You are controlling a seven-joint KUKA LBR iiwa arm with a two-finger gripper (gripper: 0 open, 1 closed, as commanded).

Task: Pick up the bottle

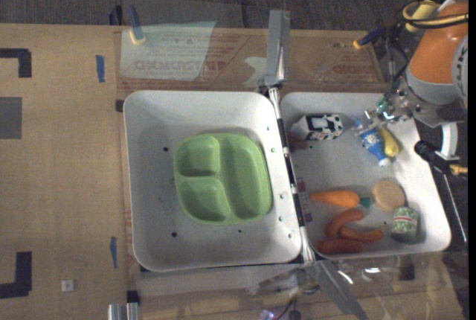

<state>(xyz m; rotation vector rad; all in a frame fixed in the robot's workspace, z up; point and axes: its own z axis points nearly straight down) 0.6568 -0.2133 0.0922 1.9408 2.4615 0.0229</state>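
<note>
White plastic everywhere: two shallow bins sitting side by side on a brown cardboard-covered bench (59, 184). Holding a green divided plate (222, 178) in the left bin (149, 125), lying flat near its middle. Crowding the right bin (439, 237) with small items: a black-and-white cow-patterned carton (321, 126) lying near the upper left corner, an orange carrot (336, 199) in the middle, reddish sausages (348, 231) just below it, a tan round cookie-like disc (388, 195) to the right of the carrot, and a small green-patterned can (405, 223) near the lower right corner. Resting toward the upper right of that bin, the bottle (372, 142), blue and white, lying tilted, with a yellow piece (390, 143) touching its right side. Hovering directly above the bottle's upper end, the gripper (387, 109), reaching in under the orange-banded grey arm (437, 65). Being too small and cluttered to read, so cannot tell its state or whether anything is gripped.
</note>
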